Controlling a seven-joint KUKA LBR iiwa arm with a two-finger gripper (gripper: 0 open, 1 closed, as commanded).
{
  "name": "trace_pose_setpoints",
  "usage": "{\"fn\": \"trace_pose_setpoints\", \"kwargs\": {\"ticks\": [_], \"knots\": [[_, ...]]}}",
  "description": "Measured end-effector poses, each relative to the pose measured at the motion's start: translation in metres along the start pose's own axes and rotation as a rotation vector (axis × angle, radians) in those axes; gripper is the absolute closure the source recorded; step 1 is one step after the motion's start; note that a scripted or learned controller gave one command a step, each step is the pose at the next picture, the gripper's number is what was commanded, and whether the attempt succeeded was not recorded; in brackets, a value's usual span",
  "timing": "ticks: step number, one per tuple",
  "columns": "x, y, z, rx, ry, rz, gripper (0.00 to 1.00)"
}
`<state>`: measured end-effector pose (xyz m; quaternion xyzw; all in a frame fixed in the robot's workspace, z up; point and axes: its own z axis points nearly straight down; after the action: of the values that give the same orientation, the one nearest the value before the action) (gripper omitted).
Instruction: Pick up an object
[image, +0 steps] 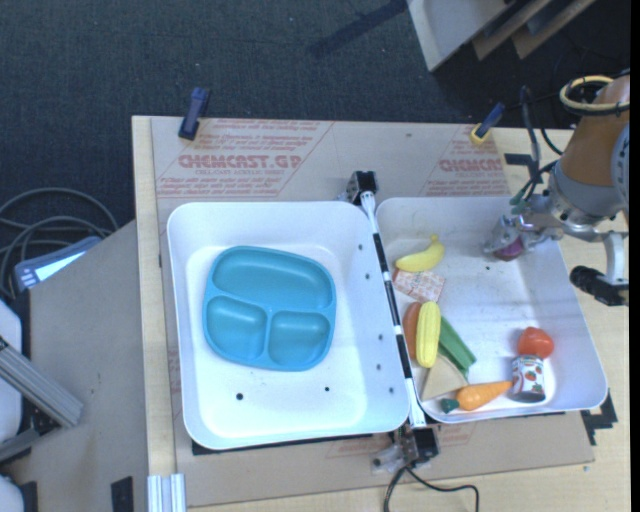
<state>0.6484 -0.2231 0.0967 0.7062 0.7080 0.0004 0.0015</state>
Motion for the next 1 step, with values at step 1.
{"fn": "trace_pose_setpoints", "kwargs": {"ticks": [1], "knots": [[0.0751,0.0165,0.0112,0.007,0.004,0.001,1.0]]}}
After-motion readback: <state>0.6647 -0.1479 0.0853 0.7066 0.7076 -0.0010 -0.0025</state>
